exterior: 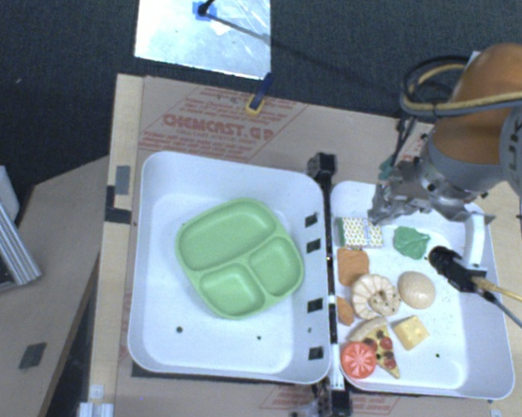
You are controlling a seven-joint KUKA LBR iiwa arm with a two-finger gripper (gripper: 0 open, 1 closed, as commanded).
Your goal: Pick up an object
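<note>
Just below the jaws, on the camera side: a checkered wafer (360,232), lying flat in the right bin (469,356), likely the target. Not lifted, not seen gripped. Whether the jaws stand open or closed: cannot tell, since the wrist hides them from above.

Hung low over the bin's back left corner, probably to drop straight down on whatever lies closest. Right of the jaws and a little nearer the camera, a green piece (412,242), apart from the wafer. Further toward the camera, crowded together: orange piece (353,264), ridged bun (375,295), egg (416,290), cheese (410,333), pizza slice (383,345), tomato (359,359). Packed along the bin's left wall, so little room beside each for a clean grasp.

Well left of the jaws, a green plate (239,257) in the left bin (167,201), perhaps meant to receive things.

Wafer's long axis: roughly across the bin, left to right, slightly slanted; no clear front or back end. Best gripped across the short side, judging by shape.
</note>
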